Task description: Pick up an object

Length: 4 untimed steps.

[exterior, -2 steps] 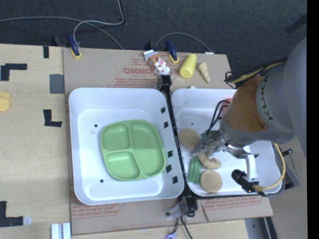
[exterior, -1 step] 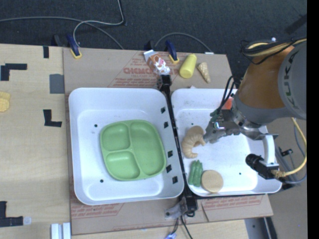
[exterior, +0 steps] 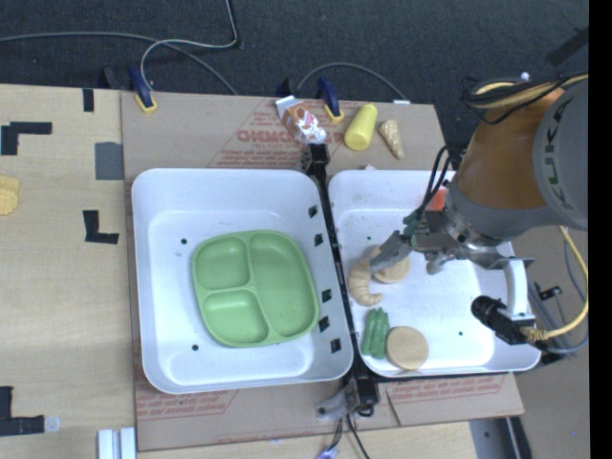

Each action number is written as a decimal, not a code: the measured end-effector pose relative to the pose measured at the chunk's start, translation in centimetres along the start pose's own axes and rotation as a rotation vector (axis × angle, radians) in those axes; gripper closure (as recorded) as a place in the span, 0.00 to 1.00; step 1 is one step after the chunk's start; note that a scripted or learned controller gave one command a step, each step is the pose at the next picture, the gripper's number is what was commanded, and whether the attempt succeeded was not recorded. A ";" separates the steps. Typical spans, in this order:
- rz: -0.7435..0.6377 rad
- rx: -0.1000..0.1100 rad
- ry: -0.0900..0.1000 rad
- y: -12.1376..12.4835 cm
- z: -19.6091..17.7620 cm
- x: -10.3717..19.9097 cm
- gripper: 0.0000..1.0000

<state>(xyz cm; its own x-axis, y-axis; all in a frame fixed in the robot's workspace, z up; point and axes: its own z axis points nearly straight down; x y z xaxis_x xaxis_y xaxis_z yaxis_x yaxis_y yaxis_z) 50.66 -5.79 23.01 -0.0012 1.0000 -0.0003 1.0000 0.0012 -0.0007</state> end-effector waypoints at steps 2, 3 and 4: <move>-0.001 -0.003 0.000 8.0 14.4 -8.1 0.00; -0.002 -0.003 -0.002 8.0 13.5 -8.1 1.00; -0.001 -0.001 0.001 10.3 4.5 -0.9 1.00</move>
